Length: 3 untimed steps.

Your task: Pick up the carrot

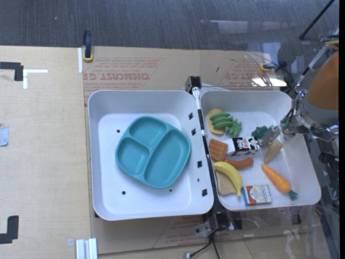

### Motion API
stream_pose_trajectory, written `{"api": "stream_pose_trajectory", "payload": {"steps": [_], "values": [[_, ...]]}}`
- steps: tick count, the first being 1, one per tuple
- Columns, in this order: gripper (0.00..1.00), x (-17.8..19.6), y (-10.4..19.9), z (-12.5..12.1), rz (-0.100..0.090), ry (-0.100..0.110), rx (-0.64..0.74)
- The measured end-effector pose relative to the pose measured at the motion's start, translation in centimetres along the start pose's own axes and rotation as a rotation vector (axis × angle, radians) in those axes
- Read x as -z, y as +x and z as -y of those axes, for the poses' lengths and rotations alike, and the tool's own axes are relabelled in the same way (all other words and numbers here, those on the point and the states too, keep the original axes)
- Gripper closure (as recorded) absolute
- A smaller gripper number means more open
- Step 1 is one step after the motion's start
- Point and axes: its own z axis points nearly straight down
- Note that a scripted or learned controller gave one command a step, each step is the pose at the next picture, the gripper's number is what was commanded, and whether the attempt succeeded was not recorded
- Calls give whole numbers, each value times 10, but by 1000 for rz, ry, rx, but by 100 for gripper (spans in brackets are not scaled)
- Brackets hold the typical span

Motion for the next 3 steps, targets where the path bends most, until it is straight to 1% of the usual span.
{"api": "stream_pose_trajectory", "payload": {"steps": [1, 2, 3], "values": [[0, -20, 10, 62, 1, -3, 409], [100, -10, 9, 60, 4, -7, 402], [100, 37, 49, 40, 3, -4, 356]]}}
